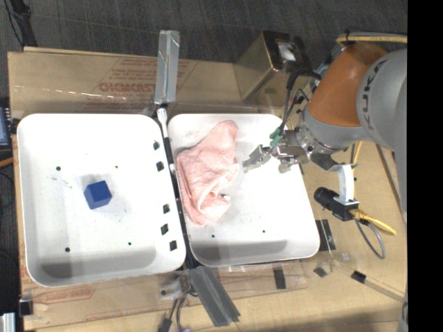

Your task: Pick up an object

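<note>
Camera view | fingers beside pink cloth | cardboard lettering unreadable

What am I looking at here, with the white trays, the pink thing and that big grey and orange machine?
It is a robot arm, grey with an orange band, reaching in from the right. One camera fixed above the bench looks down at a slant. Two shallow white bins sit side by side. The left bin holds a small blue cube. The right bin holds a crumpled pink cloth. The arm's gripper sits at the cloth's right edge; I cannot tell whether it has hold of it.
</note>
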Controlling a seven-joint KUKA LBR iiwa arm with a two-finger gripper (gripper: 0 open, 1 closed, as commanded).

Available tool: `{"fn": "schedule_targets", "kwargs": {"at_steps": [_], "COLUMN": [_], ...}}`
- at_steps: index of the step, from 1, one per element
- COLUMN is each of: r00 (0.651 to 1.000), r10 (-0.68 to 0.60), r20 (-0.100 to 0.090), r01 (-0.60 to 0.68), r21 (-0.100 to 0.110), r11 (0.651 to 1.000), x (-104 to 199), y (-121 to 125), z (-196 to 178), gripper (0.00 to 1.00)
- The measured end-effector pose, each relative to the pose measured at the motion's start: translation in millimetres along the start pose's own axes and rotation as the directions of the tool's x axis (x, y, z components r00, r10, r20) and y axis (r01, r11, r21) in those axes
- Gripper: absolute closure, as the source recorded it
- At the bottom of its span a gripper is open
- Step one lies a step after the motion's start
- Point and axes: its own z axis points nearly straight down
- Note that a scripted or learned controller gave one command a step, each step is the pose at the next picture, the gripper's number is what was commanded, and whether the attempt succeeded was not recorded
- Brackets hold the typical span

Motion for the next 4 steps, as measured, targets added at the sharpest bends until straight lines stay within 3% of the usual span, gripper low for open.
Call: {"fn": "schedule_targets", "kwargs": {"at_steps": [1, 2, 3, 4], "r00": [0.996, 0.988, 0.988, 0.955], "r10": [-0.090, -0.157, -0.157, -0.298], "r20": [0.003, 0.002, 0.002, 0.003], "r01": [0.090, 0.157, 0.157, 0.298], "r21": [-0.007, -0.005, -0.004, -0.005], "r11": [0.996, 0.988, 0.988, 0.955], "x": [57.1, 48.2, 48.1, 82.2], "y": [56.6, 106.9, 106.8, 99.6], "z": [122.6, 122.9, 122.9, 22.6], "gripper": [0.00, 0.00, 0.00, 0.00]}}
